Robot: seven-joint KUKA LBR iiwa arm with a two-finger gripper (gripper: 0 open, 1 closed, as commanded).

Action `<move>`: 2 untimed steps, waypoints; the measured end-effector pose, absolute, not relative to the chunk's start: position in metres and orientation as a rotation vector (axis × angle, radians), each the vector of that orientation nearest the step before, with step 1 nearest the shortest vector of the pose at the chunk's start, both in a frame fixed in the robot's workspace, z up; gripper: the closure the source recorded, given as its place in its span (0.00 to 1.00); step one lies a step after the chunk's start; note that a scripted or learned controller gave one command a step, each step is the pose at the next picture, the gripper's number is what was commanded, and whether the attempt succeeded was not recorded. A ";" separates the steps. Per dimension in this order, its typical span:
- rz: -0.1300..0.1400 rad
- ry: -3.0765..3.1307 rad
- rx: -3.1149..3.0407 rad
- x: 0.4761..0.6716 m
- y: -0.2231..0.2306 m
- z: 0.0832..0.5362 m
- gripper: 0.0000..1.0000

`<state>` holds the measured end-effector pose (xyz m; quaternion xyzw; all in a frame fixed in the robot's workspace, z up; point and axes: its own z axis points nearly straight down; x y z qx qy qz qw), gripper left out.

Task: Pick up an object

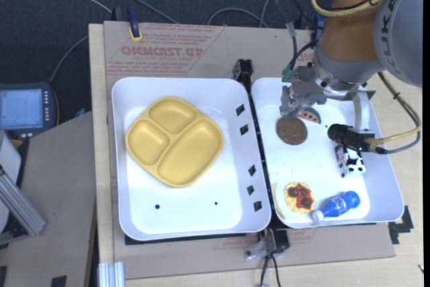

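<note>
My gripper (pixel 293 106) hangs over the upper part of the right bin (pixel 383 198). Just below it lies a flat brown round cookie (pixel 292 132); whether the gripper touches it I cannot tell. A small red watermelon slice (pixel 312 117) lies right beside the gripper. Further down the same bin are a black-and-white toy cow (pixel 352 162), a small round pizza (pixel 299 197) and a blue bottle (pixel 339 203) lying on its side.
The left bin (pixel 134 212) holds a yellow divided plate (pixel 175 141) in its upper middle. A row of black clips (pixel 247 144) runs along the wall between the bins. The grey and orange arm (pixel 356 23) covers the right bin's upper right corner.
</note>
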<state>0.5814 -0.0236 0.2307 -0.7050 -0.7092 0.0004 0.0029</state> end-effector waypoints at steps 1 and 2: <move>0.001 -2.224 -2.210 0.571 0.032 0.219 1.00; 0.002 -2.225 -2.211 0.558 0.080 0.213 1.00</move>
